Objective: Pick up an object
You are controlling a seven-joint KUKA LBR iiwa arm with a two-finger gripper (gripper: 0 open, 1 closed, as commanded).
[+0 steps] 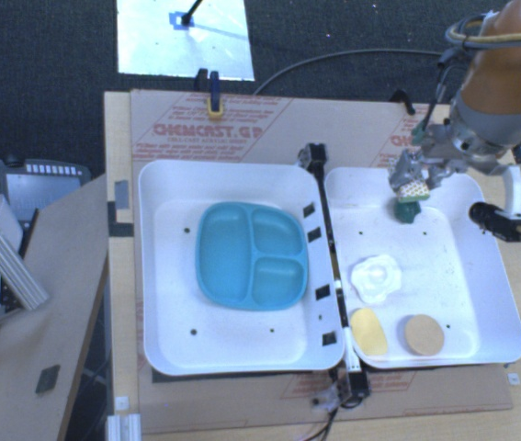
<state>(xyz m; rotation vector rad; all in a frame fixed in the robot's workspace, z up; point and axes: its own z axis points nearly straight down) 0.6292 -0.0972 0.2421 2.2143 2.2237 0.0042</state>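
Worktop (pixel 118 274) bears two white bins. Left bin (pixel 164 191): blue divided plate (pixel 251 255) at centre. Right bin (pixel 490 283): white lump (pixel 375 278) mid, yellow piece (pixel 368 332) and tan disc (pixel 423 334) at near edge. Hand (pixel 413 189) over right bin's far side, above small green object (pixel 408 210); grip state cannot be told.
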